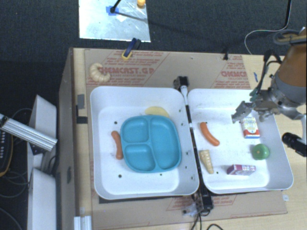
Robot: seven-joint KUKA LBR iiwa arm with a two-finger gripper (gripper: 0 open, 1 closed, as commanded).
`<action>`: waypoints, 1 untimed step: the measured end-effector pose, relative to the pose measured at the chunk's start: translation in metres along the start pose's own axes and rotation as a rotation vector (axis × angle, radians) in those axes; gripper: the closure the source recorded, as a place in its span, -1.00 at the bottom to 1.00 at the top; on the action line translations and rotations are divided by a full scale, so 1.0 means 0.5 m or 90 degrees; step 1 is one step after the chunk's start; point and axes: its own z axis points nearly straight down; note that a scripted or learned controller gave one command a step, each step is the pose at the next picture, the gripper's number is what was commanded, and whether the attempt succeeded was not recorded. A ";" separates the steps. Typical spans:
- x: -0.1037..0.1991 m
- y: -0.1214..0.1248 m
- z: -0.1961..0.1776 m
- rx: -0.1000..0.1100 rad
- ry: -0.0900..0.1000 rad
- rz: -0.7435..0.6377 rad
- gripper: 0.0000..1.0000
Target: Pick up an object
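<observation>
Cardboard bench liner (144, 71) printed "CHEMCAST GP"; carton text unreadable.

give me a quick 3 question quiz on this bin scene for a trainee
1. True or false: the blue tray sits in the right bin.
2. Which lies nearest the gripper? A) white carton B) green ball C) cone
3. Fill in: each bin holds one orange ____.

Key: 1 false, it sits in the left bin. 2 A. 3 sausage, one left of the tray, one in the right bin.
</observation>
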 end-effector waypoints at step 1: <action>0.044 0.046 0.248 0.003 0.001 0.000 -1.00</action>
